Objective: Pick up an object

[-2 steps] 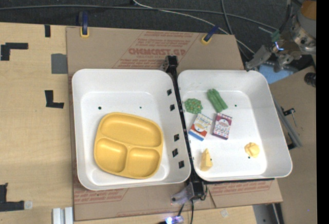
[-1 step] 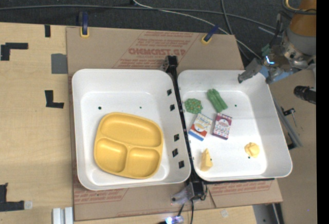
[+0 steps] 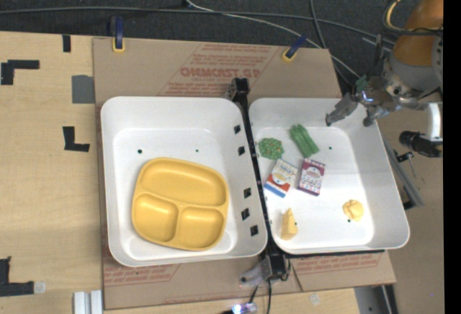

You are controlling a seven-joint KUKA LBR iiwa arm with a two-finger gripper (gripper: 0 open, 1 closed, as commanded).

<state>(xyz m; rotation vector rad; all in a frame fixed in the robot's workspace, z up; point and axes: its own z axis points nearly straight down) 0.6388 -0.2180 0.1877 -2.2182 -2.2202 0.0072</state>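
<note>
The fingers (image 3: pixel 338 115) stand spread apart with nothing between them, the gripper (image 3: pixel 354 112) hanging over the far right corner of the right bin (image 3: pixel 382 183). In that bin lie a green pod (image 3: pixel 303 140) and a green clump (image 3: pixel 271 147) toward the far side, two small cards (image 3: pixel 282 177) (image 3: pixel 311 177) side by side in the middle, and two yellow bits (image 3: pixel 288 225) (image 3: pixel 352 209) near the front. The left bin (image 3: pixel 115 161) holds a yellow tray (image 3: pixel 180 202).

Arm (image 3: pixel 414 46) at right, pincer (image 3: pixel 354 111) spread, empty
</note>
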